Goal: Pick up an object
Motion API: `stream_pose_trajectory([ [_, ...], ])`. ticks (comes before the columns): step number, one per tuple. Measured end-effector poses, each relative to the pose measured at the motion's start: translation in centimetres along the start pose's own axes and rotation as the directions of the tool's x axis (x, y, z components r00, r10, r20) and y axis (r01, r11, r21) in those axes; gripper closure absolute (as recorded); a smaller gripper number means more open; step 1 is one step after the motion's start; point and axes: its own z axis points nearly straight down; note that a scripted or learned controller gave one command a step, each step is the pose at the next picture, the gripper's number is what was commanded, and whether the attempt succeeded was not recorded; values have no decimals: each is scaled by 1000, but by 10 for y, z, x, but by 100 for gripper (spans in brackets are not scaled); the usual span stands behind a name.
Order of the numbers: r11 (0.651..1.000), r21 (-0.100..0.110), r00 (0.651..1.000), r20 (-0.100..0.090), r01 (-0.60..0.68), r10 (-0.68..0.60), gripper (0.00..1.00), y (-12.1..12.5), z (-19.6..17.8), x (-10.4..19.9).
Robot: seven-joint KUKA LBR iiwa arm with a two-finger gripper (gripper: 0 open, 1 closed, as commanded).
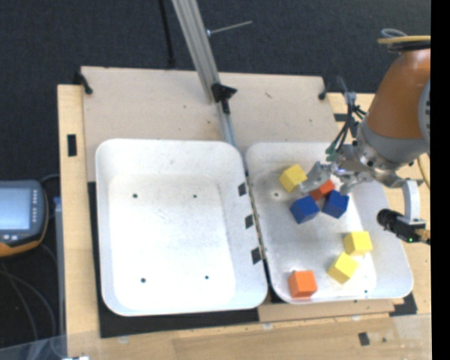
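Reaching in from three o'clock, grey arm (394, 118) hangs its gripper (326, 180) low over the right bin (390, 280), finger state impossible to tell, a small red-orange block (328, 187) directly beneath, two blue cubes (319, 205) touching at six o'clock, yellow cube (292, 178) near at nine o'clock.
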Motion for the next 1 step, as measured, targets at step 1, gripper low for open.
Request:
stream_pose_trajectory([
  [1,1000,-15,1000,7,7,-7,0,15,88,-63],
])
